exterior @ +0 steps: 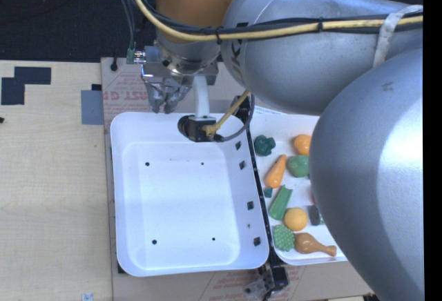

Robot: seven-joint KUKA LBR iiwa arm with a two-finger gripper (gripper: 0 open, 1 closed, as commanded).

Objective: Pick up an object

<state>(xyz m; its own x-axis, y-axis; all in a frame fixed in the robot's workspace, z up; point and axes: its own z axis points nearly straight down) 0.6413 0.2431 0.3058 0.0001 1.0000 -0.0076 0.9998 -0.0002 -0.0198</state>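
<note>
My gripper (168,98) hangs over the far rim of the left white bin (121,196), near its back left corner, under the orange-banded wrist. Nothing shows in its grasp. The right bin (304,256) holds toy foods: a dark green piece (264,146), an orange fruit (302,143), a carrot (275,171), a green pepper (298,166), a green stick (280,203), an orange ball (295,219), a knobbly green piece (283,237) and a tan drumstick (314,245). The arm hides the rest of that bin.
A black fitting with a yellowish cable (197,128) dangles just inside the left bin's far edge, right of the gripper. The bulky grey arm (359,120) covers the right side. Pale benchtop with dark patches (48,175) lies to the left.
</note>
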